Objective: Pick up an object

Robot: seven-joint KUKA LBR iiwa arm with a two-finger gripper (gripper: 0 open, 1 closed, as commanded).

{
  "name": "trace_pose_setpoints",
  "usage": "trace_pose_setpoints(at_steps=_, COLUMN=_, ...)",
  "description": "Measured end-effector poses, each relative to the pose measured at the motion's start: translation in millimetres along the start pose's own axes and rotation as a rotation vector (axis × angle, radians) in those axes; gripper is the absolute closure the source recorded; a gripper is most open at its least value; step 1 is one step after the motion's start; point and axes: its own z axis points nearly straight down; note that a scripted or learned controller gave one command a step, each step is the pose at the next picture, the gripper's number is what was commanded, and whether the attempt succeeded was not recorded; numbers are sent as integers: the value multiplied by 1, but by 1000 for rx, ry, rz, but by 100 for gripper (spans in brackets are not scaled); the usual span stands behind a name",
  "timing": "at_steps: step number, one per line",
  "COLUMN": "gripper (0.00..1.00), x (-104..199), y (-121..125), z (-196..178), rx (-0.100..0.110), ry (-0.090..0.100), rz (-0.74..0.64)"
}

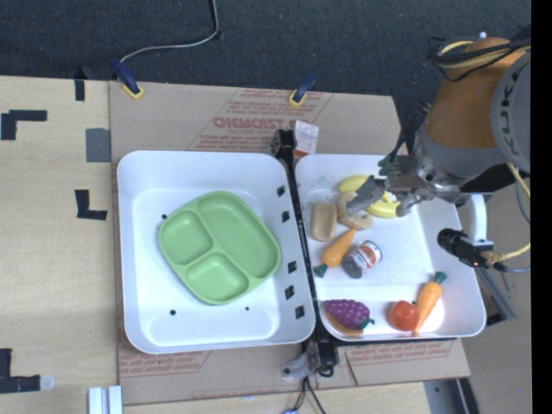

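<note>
Hovering low over the yellow plastic banana (360,185) in the right white bin (457,317), the grey two-finger gripper (369,193); grip state cannot be told. Risk judged: crowding by the tan bread-like toy (323,221) and orange toy carrot (339,247) could deflect a pinch, leaving nothing lifted.

2 bins (138,179), 1 plate (219,247), 2 carrots (338,247), 1 grapes (347,312), 1 banana (355,183).

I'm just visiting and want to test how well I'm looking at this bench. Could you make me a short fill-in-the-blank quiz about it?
1. The green plate lies in the ____ bin as the camera sees it.
2. That plate is split into ____ compartments.
3. The bunch of grapes is coloured ____.
4. The gripper is over the bin that holds the banana and two ____.

Missing words: left; three; purple; carrots
</note>
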Motion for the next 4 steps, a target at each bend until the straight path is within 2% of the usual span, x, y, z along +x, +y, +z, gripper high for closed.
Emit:
trace_pose_setpoints(at_steps=1, gripper=0, x=-6, y=10, z=101, rx=3, ry=0, rz=1)
trace_pose_setpoints(at_steps=2, gripper=0, x=-1, y=27, z=139, rx=-6, ry=-1, rz=2)
trace_pose_setpoints(at_steps=3, gripper=0, x=0, y=3, z=141, rx=-8, ry=-3, rz=1)
trace_pose_setpoints(at_steps=4, gripper=100, x=0, y=3, z=131, rx=-8, ry=-4, rz=1)
